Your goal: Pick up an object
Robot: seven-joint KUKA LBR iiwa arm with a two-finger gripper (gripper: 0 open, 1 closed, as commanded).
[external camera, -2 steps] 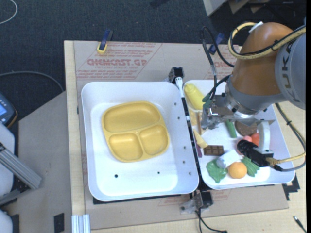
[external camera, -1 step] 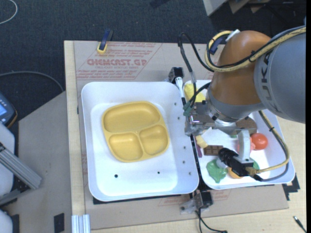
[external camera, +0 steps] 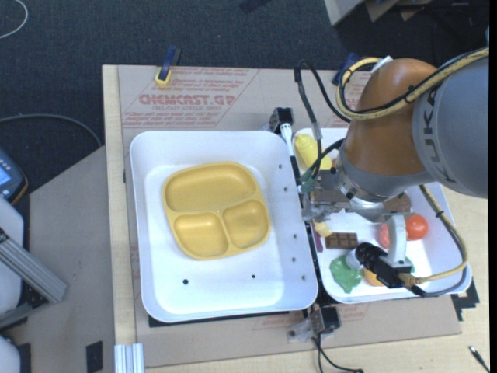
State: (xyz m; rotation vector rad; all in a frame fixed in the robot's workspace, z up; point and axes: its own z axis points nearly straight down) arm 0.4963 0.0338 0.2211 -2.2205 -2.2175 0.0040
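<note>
The arm (external camera: 404, 123) hangs low over the right bin (external camera: 446, 208), so the step in hand looks like reaching for a grasp; nothing is seen lifted. Whether the end effector (external camera: 330, 208) is spread or pressed together cannot be told. Next it must settle on one item and close. Count: two bins, the left bin (external camera: 147, 208) bearing one yellow tray (external camera: 216, 208). At the arm's 6 o'clock lie one green piece (external camera: 344, 273), one brown block (external camera: 340, 242), one red ball (external camera: 417, 225); one yellow piece (external camera: 305, 148) at 9.
</note>
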